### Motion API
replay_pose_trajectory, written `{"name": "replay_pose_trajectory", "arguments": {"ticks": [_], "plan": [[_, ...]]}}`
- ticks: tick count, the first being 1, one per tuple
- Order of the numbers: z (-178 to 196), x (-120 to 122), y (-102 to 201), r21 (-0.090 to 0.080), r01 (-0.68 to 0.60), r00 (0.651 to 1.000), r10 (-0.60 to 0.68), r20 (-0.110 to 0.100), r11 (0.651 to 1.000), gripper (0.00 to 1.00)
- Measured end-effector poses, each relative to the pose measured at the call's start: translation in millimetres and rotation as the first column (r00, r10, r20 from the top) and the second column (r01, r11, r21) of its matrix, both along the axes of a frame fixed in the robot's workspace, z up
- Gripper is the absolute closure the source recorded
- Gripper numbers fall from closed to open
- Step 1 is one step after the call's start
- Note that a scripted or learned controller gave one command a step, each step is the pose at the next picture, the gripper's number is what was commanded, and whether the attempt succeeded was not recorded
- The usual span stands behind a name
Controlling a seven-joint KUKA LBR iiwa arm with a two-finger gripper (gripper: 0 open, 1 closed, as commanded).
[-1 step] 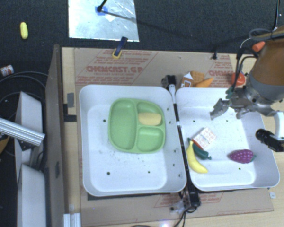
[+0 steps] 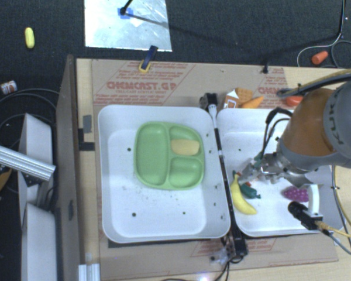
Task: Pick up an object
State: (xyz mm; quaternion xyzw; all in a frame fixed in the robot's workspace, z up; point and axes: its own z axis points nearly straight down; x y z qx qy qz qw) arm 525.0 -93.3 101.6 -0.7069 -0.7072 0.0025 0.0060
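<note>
The floor is dark, and a shiny sheet lies on it at the back. A small yellow thing lies on the floor, far to the left. The worktop is covered in brown card with red letters. Two white bins sit on it side by side.

The left bin holds a green plate with three parts. A soft yellow lump sits in the plate's top right part.

The right bin holds a banana close to its left wall. A small dark green thing lies just beside the banana. A purple bunch lies further right, apart from both.

The grey and orange arm reaches in from the right, over the right bin. Its tool is low, near the banana's top end. I cannot tell if the tool is apart or together, or if it touches anything.

An orange thing lies on the worktop behind the right bin.
</note>
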Motion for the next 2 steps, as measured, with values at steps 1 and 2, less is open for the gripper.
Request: {"name": "replay_pose_trajectory", "arguments": {"ticks": [1, 2], "plan": [[112, 40, -33, -0.010, -0.002, 1.000, 0.003, 0.028, 1.000, 0.00], [-3, -23, 5, -0.008, 0.002, 1.000, -0.002, 0.016, 1.000, 0.00]]}}
